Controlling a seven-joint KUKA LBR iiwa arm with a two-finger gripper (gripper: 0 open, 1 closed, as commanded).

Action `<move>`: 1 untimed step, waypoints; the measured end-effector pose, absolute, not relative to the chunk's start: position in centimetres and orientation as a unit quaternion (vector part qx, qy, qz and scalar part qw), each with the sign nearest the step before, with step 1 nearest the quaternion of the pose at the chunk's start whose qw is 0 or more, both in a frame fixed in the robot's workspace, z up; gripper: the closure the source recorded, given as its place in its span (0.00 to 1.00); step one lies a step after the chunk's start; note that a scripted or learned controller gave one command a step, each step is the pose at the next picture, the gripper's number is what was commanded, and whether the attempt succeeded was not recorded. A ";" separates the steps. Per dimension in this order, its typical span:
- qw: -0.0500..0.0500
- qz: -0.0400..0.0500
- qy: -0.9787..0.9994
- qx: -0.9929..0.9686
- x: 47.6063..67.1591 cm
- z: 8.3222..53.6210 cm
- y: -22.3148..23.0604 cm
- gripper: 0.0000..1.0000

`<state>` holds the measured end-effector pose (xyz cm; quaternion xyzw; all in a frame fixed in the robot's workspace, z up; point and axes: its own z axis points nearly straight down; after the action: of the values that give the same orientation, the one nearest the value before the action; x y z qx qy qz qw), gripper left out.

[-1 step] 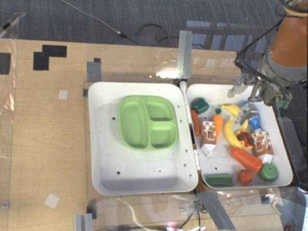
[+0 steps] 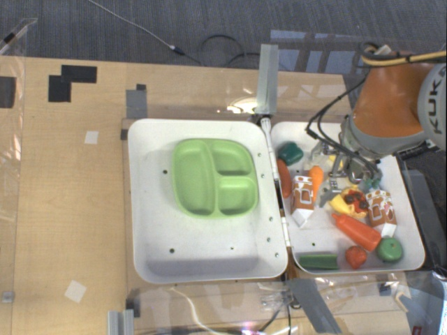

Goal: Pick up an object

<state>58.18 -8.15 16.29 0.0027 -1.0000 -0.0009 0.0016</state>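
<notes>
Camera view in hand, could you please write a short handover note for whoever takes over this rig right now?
Gripper: low over the right bin, among the toys; grip state cannot be told.
Things: right bin holds toy food, including a carrot, a small carton, a red-orange bottle and a green ball. Left bin holds a green divided plate.
Done: nothing visibly lifted.
Left: grasp one object and raise it.

The arm is cut off by the right edge. Its wrist hides part of the right bin. The claw is a blur among the toys; its fingers' stance is unclear.
</notes>
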 end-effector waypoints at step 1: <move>-0.017 0.002 -1.000 0.023 59.0 12.0 -9.0 0.00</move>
<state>59.01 -8.98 12.01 0.0232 -0.9996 0.0021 -0.0168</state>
